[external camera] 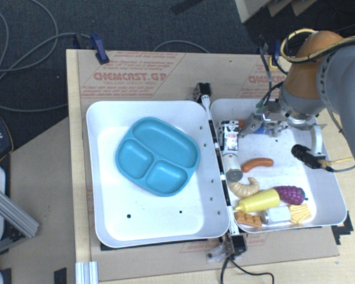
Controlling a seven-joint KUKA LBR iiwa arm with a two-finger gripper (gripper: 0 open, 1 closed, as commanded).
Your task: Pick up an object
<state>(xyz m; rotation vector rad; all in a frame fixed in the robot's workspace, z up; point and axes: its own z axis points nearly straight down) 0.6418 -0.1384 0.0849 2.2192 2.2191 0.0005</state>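
One short reach below the gripper (265, 125) (whether it is apart or together I cannot tell) lies the sausage (257, 164), long axis left-right.

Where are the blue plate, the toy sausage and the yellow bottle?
blue plate (157, 156): camera view, on the ridge between its compartments.
toy sausage (257, 164): camera view, on its middle.
yellow bottle (260, 202): camera view, on its body.

Divided plate (158, 155) in left bin (106, 218), sausage (257, 164), croissant (246, 187), grapes (290, 194) in right bin (334, 197)
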